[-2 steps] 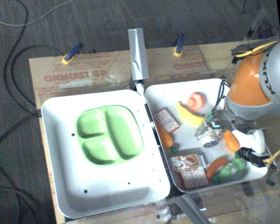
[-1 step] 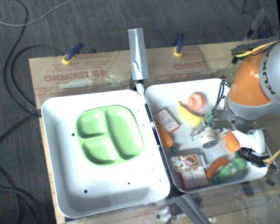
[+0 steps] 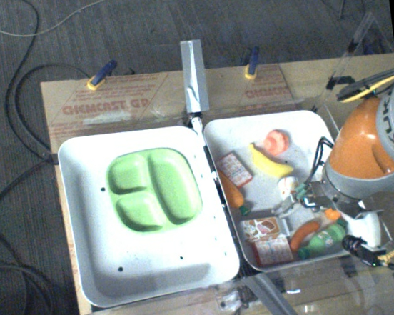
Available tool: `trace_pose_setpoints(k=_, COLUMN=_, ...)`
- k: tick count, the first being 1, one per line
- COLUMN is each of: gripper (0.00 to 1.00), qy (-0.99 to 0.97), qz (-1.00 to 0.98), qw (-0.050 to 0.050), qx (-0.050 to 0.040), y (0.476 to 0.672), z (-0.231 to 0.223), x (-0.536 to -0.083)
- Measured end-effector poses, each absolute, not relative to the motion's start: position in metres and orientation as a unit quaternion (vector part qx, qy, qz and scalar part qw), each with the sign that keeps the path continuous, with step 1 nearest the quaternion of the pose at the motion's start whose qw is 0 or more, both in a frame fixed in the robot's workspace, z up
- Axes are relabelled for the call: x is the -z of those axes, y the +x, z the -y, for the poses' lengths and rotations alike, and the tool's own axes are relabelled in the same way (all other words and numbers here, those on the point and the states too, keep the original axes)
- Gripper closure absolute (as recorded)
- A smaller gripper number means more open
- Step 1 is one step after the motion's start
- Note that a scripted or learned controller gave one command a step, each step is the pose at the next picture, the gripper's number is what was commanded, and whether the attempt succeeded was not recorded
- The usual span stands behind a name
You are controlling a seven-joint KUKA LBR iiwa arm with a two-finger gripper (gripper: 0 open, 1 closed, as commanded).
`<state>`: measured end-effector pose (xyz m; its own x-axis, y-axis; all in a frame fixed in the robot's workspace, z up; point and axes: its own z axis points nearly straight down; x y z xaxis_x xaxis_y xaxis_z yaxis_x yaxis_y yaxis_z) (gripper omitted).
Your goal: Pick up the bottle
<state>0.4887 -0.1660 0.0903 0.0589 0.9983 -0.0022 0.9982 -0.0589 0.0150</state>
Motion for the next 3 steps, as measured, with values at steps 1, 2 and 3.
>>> trace_pose_setpoints(k=1, gripper=0.00, qy=0.777, qz=-0.629, qw=0.000, qx=0.0000, y=0.543, z=0.117, x=-0.130)
trace_pose_setpoints(k=2, gripper=0.00, qy=0.794, qz=-0.608, qw=0.001, qx=0.0024, y=0.618, z=0.160, x=-0.159)
trace_pose_setpoints(k=3, gripper=0.00, qy=0.791, qz=-0.612, qw=0.005, qx=-0.0013, y=0.572, z=0.128, x=-0.089)
